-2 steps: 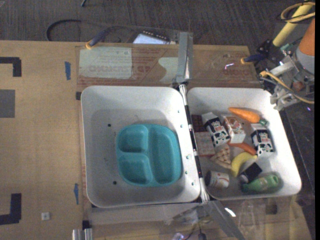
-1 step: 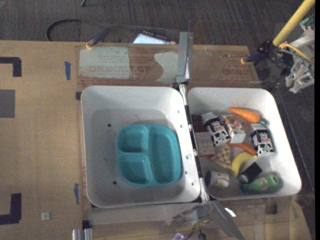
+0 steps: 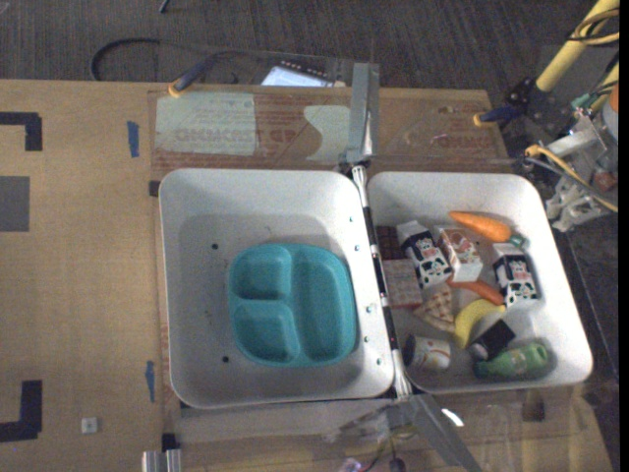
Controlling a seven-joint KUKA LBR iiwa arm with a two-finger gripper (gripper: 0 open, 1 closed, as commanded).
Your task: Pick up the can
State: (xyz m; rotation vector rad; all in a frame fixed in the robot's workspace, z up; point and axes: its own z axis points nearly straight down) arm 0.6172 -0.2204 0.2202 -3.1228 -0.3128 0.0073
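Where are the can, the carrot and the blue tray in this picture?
can (image 3: 429, 352): camera view, on its white side, near the right bin's front left corner.
carrot (image 3: 480, 226): camera view, on the middle of its orange body.
blue tray (image 3: 324, 303): camera view, on the floor of its long right compartment.

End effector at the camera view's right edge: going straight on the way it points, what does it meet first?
Probably the right bin's rim, just beside the end effector, which seems angled down and left; depth is unclear.
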